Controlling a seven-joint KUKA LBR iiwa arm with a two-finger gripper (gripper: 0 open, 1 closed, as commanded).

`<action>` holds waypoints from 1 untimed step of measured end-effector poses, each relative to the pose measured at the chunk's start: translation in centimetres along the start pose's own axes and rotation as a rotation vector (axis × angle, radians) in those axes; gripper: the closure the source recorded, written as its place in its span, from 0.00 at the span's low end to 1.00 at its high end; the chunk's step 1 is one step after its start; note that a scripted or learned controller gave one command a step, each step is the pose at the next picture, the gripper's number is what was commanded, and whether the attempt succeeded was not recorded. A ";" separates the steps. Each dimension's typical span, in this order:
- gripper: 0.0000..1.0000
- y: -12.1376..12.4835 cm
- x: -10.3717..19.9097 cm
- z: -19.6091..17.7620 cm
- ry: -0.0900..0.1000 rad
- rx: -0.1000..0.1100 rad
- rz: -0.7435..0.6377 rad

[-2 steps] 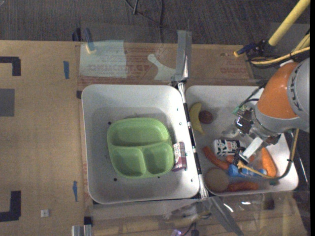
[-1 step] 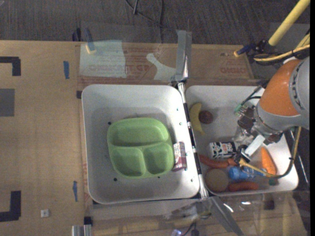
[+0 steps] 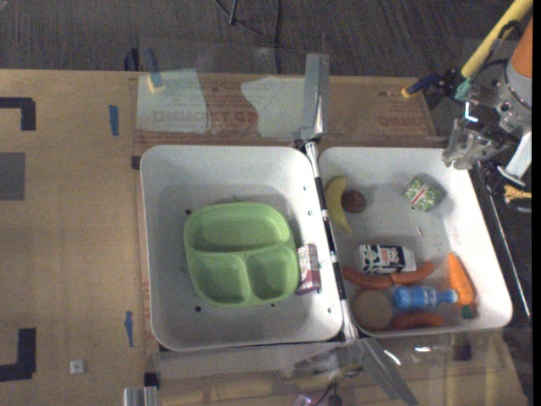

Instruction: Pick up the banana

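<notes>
Hovering end effector [image 3: 467,145] apart from banana [image 3: 337,201].

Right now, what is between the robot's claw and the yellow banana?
In the camera view, a small green-and-white carton lies between the gripper and the curved yellow banana; a brown round thing touches the banana.

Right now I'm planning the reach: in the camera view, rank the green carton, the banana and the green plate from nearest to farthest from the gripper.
1. Green carton, upper right of the right bin, just below the gripper.
2. Banana, at that bin's left wall.
3. Green plate, in the left bin.
</notes>
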State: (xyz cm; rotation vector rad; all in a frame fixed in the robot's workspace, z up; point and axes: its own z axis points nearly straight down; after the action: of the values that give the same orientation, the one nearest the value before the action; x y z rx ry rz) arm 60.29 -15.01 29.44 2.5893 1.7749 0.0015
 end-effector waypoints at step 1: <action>1.00 -6.1 0.7 13.1 0.000 0.005 0.082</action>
State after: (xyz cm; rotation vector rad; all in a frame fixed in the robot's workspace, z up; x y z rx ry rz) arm 54.90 -12.17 16.36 2.6637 1.6691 -0.0022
